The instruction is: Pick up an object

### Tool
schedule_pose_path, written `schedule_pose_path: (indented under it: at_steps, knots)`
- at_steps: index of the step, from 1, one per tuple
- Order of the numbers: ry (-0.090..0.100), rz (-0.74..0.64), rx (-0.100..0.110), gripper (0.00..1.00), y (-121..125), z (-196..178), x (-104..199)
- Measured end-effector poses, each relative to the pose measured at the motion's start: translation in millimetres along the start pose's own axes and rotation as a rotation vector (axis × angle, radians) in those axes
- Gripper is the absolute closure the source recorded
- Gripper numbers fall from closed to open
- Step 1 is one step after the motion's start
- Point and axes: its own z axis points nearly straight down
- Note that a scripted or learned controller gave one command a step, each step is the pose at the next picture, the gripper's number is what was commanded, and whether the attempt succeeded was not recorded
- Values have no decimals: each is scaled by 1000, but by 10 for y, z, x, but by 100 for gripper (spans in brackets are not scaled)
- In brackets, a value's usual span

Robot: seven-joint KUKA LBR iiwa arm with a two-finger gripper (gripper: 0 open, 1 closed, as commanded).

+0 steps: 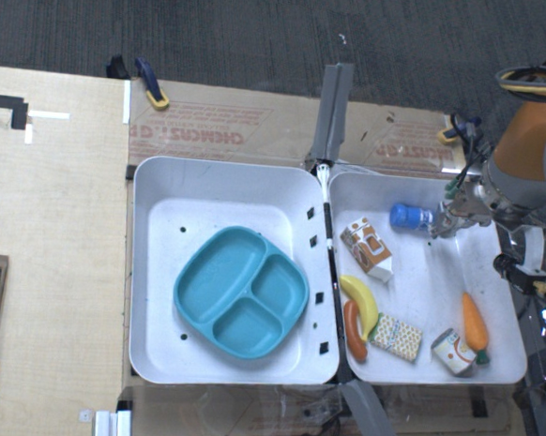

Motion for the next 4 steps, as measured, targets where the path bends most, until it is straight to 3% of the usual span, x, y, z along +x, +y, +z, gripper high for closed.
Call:
schedule_pose_path:
  at_steps: [1,2,3,4]
  knots:
    - [4,193,29,100,175,255,750]
    - [1,194,34,0,157,269,728]
    - [0,192,27,100,175,160,726]
    - [3,309,2,100,212,-1036,965]
